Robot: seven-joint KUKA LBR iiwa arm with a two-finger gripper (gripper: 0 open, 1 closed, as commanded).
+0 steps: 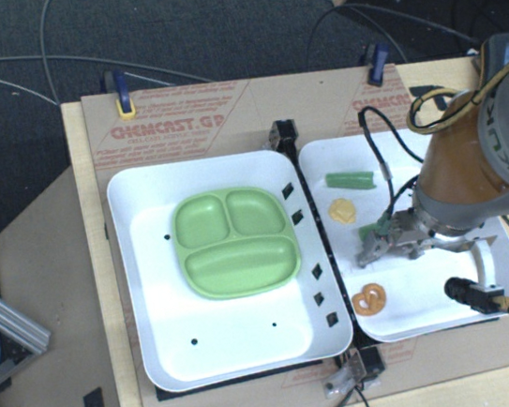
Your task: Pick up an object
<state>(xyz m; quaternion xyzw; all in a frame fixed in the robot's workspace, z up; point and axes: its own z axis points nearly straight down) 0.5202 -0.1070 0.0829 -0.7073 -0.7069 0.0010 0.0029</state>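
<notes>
My gripper (371,249) hangs low over the middle of the right bin (424,319), reaching in from the right. A small green piece (370,231) lies right at its tip, partly hidden by it. Nearby in the same bin are a green bar (350,180) at the back, a yellow round piece (342,210) just in front of the bar, and an orange pretzel-shaped piece (369,300) near the front left corner.
The left bin (162,344) holds a green divided plate (236,241). A black divider with clips (312,237) runs between the two bins. The grey and orange arm (476,165) covers the right bin's right half.
</notes>
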